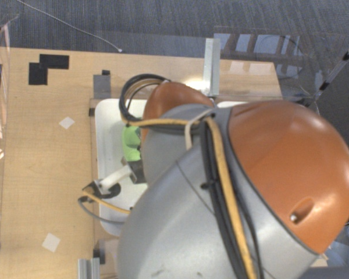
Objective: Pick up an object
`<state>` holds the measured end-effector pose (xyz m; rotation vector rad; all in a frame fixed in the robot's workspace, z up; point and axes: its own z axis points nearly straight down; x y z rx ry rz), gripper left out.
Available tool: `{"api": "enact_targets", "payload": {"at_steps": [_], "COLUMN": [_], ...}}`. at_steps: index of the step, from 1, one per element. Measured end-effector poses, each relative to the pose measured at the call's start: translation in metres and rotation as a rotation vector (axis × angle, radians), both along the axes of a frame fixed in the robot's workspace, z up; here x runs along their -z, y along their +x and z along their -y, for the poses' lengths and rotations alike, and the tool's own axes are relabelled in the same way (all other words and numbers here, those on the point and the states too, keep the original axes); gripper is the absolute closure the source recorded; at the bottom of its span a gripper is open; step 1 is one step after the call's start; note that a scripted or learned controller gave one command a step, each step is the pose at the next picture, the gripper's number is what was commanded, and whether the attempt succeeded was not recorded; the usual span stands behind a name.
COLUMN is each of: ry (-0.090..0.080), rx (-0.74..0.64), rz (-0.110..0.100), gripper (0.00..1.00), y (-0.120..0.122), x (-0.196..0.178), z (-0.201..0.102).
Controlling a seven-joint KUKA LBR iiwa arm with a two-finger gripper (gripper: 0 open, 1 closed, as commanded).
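Arm point(232, 202) hides bin point(107, 156); green object point(131, 144) orientation unclear.

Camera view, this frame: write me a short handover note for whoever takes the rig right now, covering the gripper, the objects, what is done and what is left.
Gripper: hidden under the arm, which covers most of the white bin; its state cannot be judged.
Objects: a green object shows at the arm's edge, over the bin's visible left part. Whether it is held or lying in the bin cannot be told. Cables hang by the bin's lower left.
Done: arm is down over the bin.
Left: no pickup confirmed; check for a held object once the arm lifts.
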<state>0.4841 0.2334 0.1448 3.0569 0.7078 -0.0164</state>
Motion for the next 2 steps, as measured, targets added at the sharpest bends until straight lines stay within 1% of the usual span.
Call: {"api": "enact_targets", "payload": {"at_steps": [1,2], "ry": [0.009,0.005], "rx": [0.251,0.177], "rz": [0.013,0.009], "gripper": [1.0,1.0], "y": [0.003,0.002], "x": [-0.071,-0.048], "z": [-0.002,-0.001]}}
